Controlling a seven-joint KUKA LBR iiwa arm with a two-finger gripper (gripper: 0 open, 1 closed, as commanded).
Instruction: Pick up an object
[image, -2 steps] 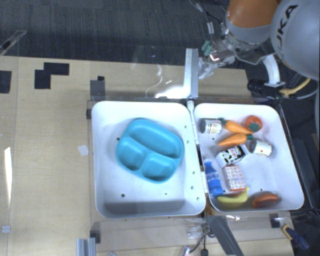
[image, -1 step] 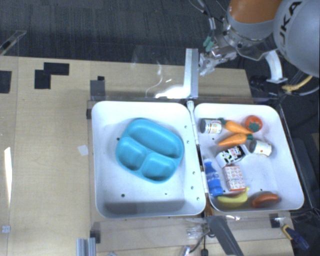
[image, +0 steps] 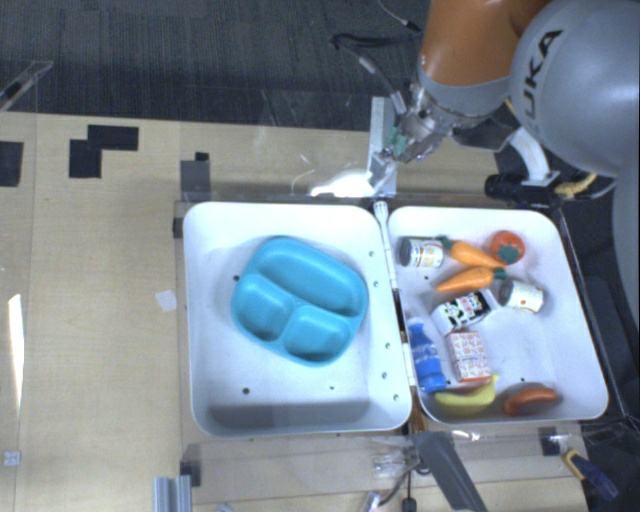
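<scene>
Claw (image: 384, 172) hangs above the far rim of the bins, over the divide between them, at the end of the grey arm with its orange band (image: 470, 40). Finger state: cannot tell, the tips being small and blurred against the bench; nothing is visible between them. Just below the claw sits the seam where the left bin (image: 200, 330) meets the right bin (image: 590, 340). Left bin carries a blue three-compartment tray (image: 298, 298), lying flat near the middle. Right bin holds the clutter, all resting on the floor of the bin: a small can (image: 423, 252) at the far left corner, two carrots (image: 470, 268) lying side by side next to it, an orange-red tomato-like piece (image: 507, 246) at their far end, a white cylinder (image: 524, 296) beyond, a black-and-white carton (image: 464, 311), a red-patterned box (image: 468, 355), a blue bottle (image: 424, 352) along the left wall, a banana (image: 468, 398) and a red-brown piece (image: 530, 399) at the near edge. Judgement on progress: early. Nothing is lifted; no candidate is singled out. The claw stands apart from every object, closest to the can. Left to do: move over one item, descend, close, raise.
</scene>
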